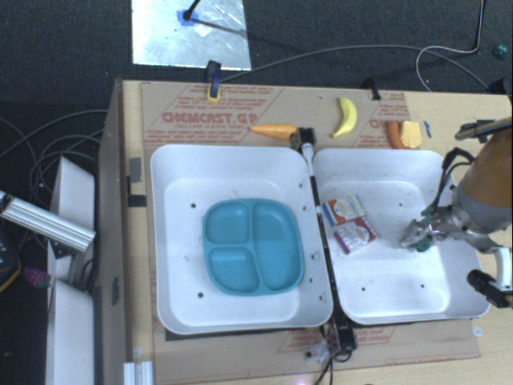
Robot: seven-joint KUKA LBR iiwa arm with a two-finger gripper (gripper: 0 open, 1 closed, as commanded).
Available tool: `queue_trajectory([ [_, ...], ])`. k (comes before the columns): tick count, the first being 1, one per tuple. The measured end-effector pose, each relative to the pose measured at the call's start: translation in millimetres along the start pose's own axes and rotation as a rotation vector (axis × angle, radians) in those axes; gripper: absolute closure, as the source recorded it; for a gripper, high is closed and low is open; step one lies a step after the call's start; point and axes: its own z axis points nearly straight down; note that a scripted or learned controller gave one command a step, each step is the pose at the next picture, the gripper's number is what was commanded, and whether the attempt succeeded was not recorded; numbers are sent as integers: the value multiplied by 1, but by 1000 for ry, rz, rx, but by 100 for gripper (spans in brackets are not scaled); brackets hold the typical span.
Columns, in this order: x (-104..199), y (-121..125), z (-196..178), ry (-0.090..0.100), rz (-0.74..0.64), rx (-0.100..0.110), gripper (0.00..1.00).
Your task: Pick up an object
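Note:
In the right bin (pixel 385 307) two small packets lie near the left wall: a white and red one (pixel 345 209) and a dark red one (pixel 353 234) just below it. My gripper (pixel 418 239) is low over the right side of that bin, well to the right of the packets. A small dark green patch shows at its tip; I cannot make out what it is. The left bin (pixel 180 295) holds a blue divided plate (pixel 253 245).
On the cardboard behind the bins lie a carrot (pixel 272 131), a banana (pixel 346 117) and an orange and yellow piece (pixel 403 133). A black divider (pixel 315 215) runs between the bins. Cables trail over the dark floor at the back and left.

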Motion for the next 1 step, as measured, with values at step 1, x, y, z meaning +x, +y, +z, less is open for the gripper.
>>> queue_trajectory([
  [1, 29, 84, 10, 1, -4, 1, 100],
])
